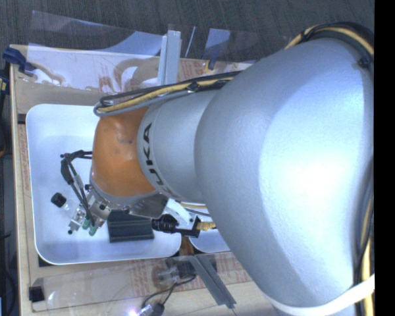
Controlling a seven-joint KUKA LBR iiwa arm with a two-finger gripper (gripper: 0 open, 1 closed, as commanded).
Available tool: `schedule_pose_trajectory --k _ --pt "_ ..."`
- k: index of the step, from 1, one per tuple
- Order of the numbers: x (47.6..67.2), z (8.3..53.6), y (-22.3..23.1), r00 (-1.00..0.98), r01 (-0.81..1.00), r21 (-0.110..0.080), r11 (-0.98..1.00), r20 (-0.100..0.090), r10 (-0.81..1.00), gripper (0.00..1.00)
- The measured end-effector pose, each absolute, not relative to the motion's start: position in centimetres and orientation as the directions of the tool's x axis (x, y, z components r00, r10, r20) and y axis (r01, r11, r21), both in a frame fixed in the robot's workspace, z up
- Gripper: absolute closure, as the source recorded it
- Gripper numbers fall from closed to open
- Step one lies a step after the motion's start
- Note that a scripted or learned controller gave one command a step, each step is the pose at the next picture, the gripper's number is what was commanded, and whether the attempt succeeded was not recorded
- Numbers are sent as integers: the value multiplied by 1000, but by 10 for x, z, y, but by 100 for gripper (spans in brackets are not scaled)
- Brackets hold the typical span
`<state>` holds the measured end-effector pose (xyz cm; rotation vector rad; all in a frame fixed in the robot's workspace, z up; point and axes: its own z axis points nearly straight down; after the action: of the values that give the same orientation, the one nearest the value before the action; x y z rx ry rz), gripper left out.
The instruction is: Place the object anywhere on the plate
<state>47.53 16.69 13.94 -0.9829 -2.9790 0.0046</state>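
From the camera view, the grey arm (276, 170) with its orange band (118, 153) covered most of the surface (105, 282), reaching across into the left bin (43, 137). The gripper (85, 221) hung low over that bin's near-left part, too small and cluttered to tell whether it was released or clenched. A small dark object (58, 199) lay on the bin floor just left of the gripper, apparently apart from it.
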Motion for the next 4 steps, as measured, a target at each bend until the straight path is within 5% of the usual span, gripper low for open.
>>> schedule_pose_trajectory --k 1,2,3,4 --pt "480 91 219 -343 939 -3 343 1 939 100" --pt "476 274 183 -625 781 1 625 1 781 100" --pt "474 139 208 -566 825 -8 566 2 825 100" --pt "476 170 146 -628 778 -4 628 3 778 100"
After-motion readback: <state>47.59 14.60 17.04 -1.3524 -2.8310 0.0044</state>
